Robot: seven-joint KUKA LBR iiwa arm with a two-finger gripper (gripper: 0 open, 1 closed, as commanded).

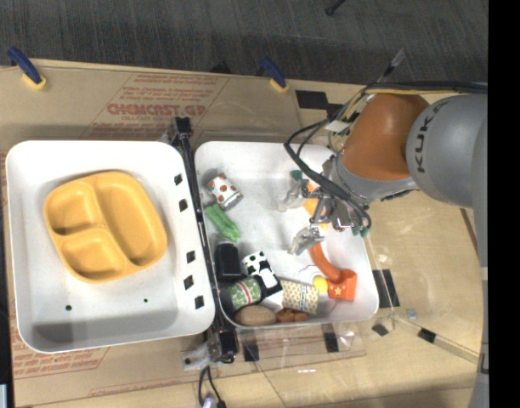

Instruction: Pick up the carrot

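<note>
The carrot (327,265), orange and slightly curved, lies on the floor of the right bin (260,164) near its right wall. My gripper (298,218) hangs over the middle of that bin, just up and left of the carrot. Its two silver fingers stand spread apart, one fingertip (290,196) higher in the view and the other close to the carrot's upper end. Only white bin floor shows between them. A small orange spot sits by the wrist at the upper finger's base; what it is I cannot tell.
An orange-red box (344,286) touches the carrot's lower end. Also in the right bin are a small can (223,190), a green piece (222,224), a black-and-white cow toy (260,269) and several packages along the front wall. A yellow divided tray (103,223) lies in the left bin.
</note>
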